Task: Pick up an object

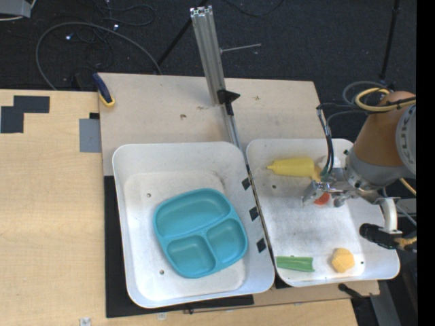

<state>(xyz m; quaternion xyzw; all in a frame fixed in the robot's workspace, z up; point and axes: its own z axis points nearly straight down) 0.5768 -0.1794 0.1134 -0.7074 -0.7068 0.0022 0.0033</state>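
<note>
Camera view: the gripper [325, 194] is down in the right white bin [299, 240], fingers clamped around a small red-orange object [322, 197]. A yellow corn-shaped toy [293, 167] sits just beside it; a green block [294, 263] and a yellow lump [343, 259] lie nearer the front. The left white bin [136, 182] has a teal divided plastic plate [200, 231].

At right of frame, the grey arm [387, 148] runs out past the picture's edge, its upper links cut off. The end effector [325, 194], low over the right bin [299, 250], is too small and cluttered to read; a small red-orange item [322, 197] beneath it is mostly covered and cannot be identified. The yellow object's [292, 167] right end is crossed by a black cable [329, 148].
</note>
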